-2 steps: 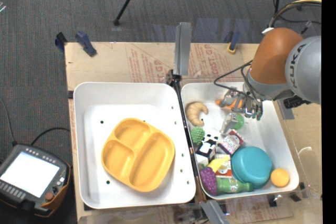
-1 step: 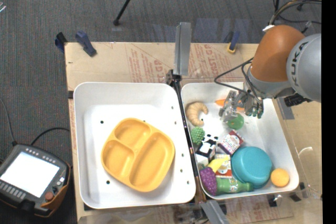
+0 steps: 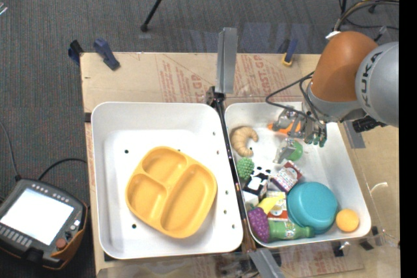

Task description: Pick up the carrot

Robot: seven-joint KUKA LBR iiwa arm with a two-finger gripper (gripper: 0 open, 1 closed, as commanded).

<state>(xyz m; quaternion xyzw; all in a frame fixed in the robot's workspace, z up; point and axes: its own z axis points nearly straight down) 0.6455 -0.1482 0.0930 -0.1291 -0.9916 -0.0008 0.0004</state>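
The carrot (image 3: 281, 129) shows as a small orange piece at the back of the right bin (image 3: 345, 159), mostly hidden by the gripper. My gripper (image 3: 296, 135) hangs low over the bin's back middle, right against the carrot's right side. A green round item (image 3: 294, 152) lies just under the gripper. Whether the carrot is held cannot be made out.
The right bin also holds a croissant (image 3: 244, 138), a green bumpy fruit (image 3: 245, 168), a black-and-white cube (image 3: 260, 176), a pink packet (image 3: 286, 177), a teal bowl (image 3: 313, 205), an orange ball (image 3: 347, 220), purple grapes (image 3: 258, 223) and a green bottle (image 3: 288, 230). A yellow divided plate (image 3: 171, 191) lies in the left bin (image 3: 111, 133).
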